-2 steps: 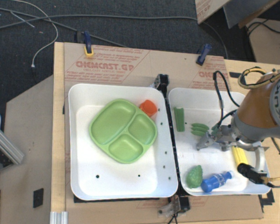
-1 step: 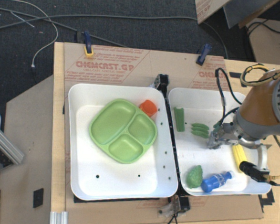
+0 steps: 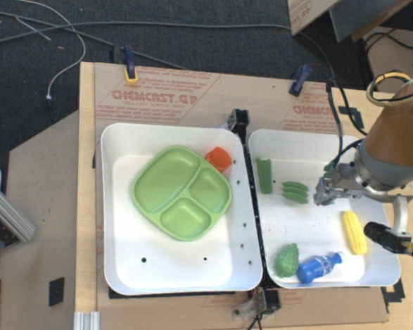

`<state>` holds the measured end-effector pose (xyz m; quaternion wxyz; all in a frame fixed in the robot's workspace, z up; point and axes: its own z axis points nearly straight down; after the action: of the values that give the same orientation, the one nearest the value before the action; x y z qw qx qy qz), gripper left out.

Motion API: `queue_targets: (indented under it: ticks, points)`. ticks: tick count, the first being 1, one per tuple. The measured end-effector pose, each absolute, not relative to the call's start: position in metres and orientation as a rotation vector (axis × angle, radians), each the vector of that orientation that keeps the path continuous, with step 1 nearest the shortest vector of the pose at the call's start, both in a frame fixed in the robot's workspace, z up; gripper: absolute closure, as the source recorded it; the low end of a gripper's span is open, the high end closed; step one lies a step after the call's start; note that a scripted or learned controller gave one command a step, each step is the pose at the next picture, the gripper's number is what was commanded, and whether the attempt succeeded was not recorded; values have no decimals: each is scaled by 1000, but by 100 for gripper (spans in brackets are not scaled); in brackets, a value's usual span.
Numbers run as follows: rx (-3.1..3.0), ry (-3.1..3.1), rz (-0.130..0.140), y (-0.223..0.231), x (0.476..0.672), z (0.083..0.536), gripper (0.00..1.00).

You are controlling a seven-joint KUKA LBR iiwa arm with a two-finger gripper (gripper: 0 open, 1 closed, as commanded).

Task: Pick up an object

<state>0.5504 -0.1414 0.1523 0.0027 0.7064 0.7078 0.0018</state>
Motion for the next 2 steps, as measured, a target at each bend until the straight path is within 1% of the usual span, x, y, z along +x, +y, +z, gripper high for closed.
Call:
queue_targets:
  ticks: [1,2]
  points:
    - [2215,2221,6,-131,554,203,100]
    - [2217,2221,4,-131,555,227,100]
